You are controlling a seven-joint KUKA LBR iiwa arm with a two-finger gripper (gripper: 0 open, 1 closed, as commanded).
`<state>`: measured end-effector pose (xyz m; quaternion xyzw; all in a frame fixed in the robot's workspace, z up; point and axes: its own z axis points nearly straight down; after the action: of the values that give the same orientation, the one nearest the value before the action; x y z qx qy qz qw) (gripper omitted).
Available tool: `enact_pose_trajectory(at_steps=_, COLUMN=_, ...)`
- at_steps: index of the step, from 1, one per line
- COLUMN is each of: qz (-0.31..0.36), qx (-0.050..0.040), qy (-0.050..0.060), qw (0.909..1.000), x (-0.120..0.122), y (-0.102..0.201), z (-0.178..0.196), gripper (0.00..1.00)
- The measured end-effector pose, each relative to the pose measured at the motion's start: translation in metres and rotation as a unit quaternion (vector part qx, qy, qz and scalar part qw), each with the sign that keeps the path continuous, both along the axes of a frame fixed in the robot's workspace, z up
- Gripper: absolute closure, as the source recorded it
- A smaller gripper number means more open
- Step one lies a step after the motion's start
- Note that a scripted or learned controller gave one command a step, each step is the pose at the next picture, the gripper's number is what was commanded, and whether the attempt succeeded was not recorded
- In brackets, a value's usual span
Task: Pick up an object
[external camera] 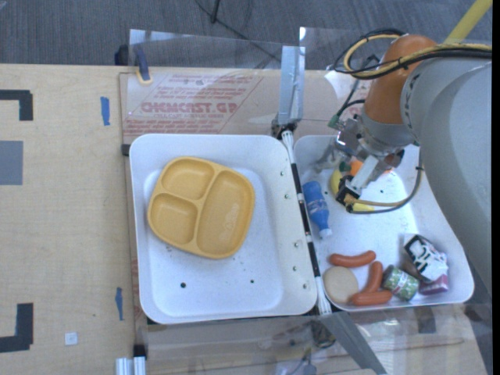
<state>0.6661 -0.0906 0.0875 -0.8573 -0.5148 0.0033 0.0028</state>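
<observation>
1. Jaws first: my gripper [353,180] hangs low over the upper left part of the right bin [437,217], right of the frame's centre, and I cannot tell whether the jaws are released or clenched, since wrist hardware and cables crowd that spot. A yellow object [338,184] sits just beside the tip; whether it is touched I cannot tell.
2. Nearest, along the lower edge of that right bin, I see a round tan disc [339,285], three red sausages [367,278], a small green can [401,283] and a black-and-white packet [426,258] lying over something purple. The disc and the sausages lie touching one another.
3. Further up, a blue bottle [316,207] with a white cap lies on its side against the bin's left wall, just left of the gripper.
4. A yellow cable [383,205] loops across the bin floor below the wrist.
5. Left of the divider, the left bin [211,287] carries a yellow three-compartment plate [201,206] in its upper half.
6. Farthest, toward the top of the frame, a clear sheet with red lettering [191,104] lies on the wooden counter [62,209] behind the left bin.
7. My arm's orange band [394,76] shows at upper right.
</observation>
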Motion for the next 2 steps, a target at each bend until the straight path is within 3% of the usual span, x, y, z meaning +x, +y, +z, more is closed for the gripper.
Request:
enact_pose_trajectory(at_steps=1, qz=0.001, qx=-0.0025, qy=-0.005, qw=1.0, x=0.0024, y=-0.0002, z=0.0121, gripper=1.0)
enact_pose_trajectory(at_steps=2, qz=0.0, qx=-0.0028, qy=-0.003, qw=1.0, x=0.0016, y=-0.0009, z=0.0116, gripper=0.0)
